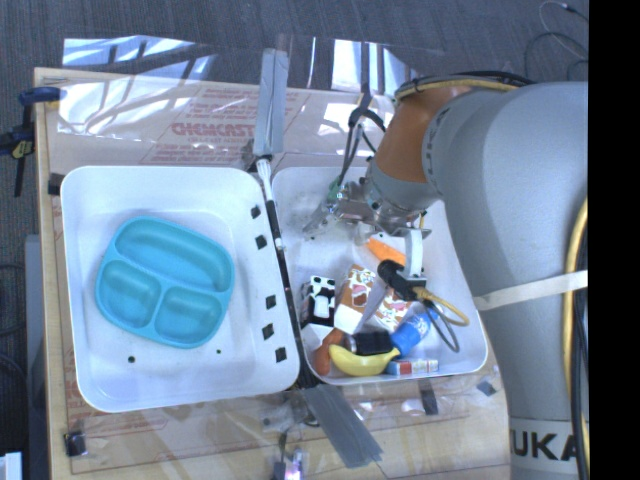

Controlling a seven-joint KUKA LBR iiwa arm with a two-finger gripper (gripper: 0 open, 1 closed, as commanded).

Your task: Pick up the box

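Note:
The box, a small carton printed in brown, orange and white, lies tilted among the clutter in the front half of the right bin. My gripper hangs over the back left part of that bin, behind the box and a little to its left, clearly apart from it. Nothing shows between the gripper's tips. The grey wrist with its orange band covers the bin's back right corner.
Beside the box lie a black-and-white patterned item, a banana, a blue bottle, an orange piece and a black object. The left bin holds a blue divided plate.

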